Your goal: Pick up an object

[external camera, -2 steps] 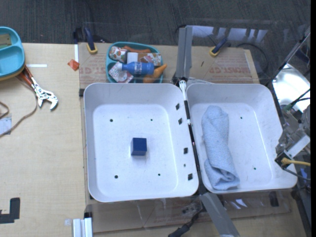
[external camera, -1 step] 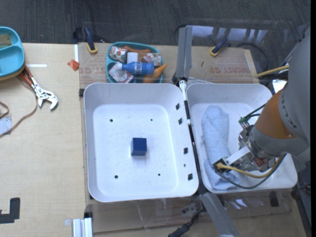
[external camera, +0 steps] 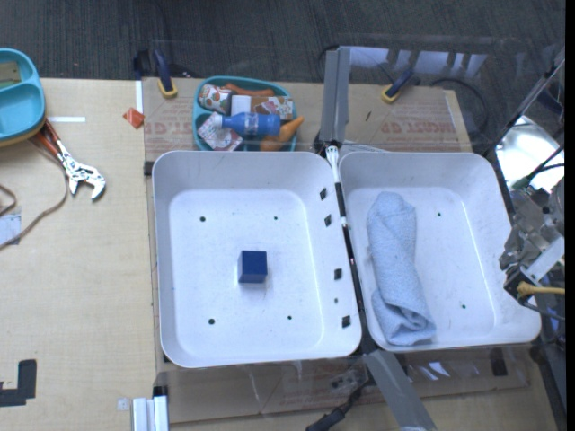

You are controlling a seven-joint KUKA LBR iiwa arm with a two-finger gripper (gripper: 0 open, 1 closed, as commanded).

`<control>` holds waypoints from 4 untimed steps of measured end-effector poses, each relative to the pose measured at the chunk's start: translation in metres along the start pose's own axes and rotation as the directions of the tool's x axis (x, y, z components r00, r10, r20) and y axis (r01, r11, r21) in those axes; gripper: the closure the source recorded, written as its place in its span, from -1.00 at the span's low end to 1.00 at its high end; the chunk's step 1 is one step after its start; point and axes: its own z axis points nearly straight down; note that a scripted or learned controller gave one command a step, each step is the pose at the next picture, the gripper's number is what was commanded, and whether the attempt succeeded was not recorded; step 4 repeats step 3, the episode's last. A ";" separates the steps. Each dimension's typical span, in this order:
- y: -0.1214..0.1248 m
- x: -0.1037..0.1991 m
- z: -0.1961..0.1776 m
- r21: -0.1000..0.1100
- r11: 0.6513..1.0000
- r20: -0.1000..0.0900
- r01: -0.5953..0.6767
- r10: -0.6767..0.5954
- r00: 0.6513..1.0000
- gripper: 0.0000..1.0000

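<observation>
Surface carries two white bins side by side. Left bin has a small blue cube near its middle, standing free. Right bin holds a crumpled light-blue towel lying lengthwise along its left half. Arm sits at the right bin's right rim, well apart from both; gripper state: can't tell from this angle. Step looks like pre-approach, nothing grasped yet. Next move prob. needs arm to travel in over a bin, centre above cube or towel, then descend.
</observation>
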 end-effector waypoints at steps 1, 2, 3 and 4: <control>-0.046 0.034 0.118 0.003 0.996 0.001 -0.092 0.092 0.996 1.00; 0.003 0.016 0.087 0.001 0.960 0.000 -0.281 0.281 0.960 1.00; 0.032 -0.012 0.124 0.007 0.898 -0.002 -0.441 0.441 0.898 1.00; 0.032 -0.012 0.124 0.007 0.898 -0.002 -0.441 0.441 0.898 1.00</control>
